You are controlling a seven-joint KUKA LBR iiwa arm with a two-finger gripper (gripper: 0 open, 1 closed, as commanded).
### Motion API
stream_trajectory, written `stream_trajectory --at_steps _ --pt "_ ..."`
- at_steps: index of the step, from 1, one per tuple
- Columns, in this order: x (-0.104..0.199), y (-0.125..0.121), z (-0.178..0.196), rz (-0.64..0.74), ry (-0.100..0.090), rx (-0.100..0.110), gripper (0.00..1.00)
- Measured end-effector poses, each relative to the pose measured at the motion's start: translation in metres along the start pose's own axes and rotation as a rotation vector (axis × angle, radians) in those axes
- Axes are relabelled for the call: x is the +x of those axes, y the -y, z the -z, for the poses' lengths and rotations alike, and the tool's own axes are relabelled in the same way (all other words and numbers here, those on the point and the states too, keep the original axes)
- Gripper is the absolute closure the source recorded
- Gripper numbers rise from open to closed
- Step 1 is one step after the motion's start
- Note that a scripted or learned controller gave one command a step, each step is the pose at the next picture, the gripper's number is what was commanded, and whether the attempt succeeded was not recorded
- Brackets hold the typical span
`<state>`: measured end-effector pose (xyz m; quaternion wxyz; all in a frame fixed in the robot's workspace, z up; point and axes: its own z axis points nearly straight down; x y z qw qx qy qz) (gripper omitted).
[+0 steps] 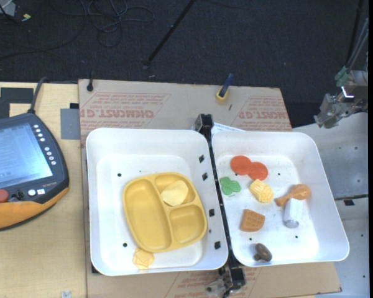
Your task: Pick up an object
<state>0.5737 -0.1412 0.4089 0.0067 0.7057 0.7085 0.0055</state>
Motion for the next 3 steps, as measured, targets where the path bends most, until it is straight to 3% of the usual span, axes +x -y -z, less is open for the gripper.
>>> stream_trajectory --at_steps 1,2,3 --pt "0.075 0.041 -0.106 0.000 -0.006 0.030 1.00" --pt "0.058 0.065 -0.089 -0.005 -0.002 0.020 1.00" --pt "0.120 0.067 -0.047 0.001 -0.003 0.016 1.00"
